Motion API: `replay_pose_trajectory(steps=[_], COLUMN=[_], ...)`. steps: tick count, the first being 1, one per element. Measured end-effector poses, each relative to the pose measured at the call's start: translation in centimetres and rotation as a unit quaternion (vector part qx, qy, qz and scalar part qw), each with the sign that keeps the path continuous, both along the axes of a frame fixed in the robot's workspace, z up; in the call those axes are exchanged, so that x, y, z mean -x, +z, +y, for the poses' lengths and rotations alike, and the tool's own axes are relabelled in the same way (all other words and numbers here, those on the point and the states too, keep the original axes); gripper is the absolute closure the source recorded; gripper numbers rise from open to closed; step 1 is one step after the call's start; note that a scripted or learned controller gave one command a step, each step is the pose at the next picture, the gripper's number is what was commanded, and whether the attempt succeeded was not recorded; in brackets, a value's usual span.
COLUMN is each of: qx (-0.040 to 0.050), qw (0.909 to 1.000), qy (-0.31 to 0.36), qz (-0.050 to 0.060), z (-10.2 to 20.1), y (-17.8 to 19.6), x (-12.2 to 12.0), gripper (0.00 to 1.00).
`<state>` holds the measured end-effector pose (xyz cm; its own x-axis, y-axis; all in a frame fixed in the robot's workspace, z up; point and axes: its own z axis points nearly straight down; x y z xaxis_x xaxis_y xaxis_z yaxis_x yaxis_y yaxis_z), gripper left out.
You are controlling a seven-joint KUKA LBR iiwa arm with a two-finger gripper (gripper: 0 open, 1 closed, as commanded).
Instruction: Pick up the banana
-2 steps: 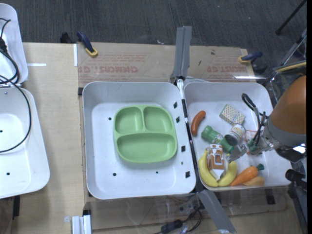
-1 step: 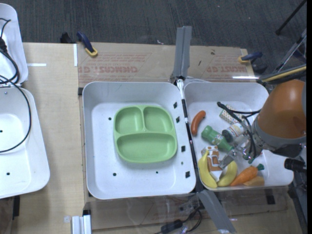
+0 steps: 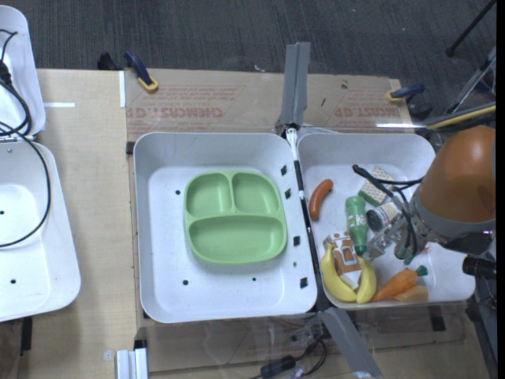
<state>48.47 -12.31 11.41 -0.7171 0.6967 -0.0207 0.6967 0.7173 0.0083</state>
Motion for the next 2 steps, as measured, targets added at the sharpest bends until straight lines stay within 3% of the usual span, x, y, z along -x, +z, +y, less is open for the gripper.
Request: replay_pose_trajectory(steps=[1, 2], qx=[0.0, 0.0005], qw=[1.0, 1.0], qy=[-0.002, -0.002], qz=[-0.001, -0.001], z=[-0.04, -0.09], y=[0.86, 0.89], x=[-0.07, -0.08], gripper=[1.0, 0.0])
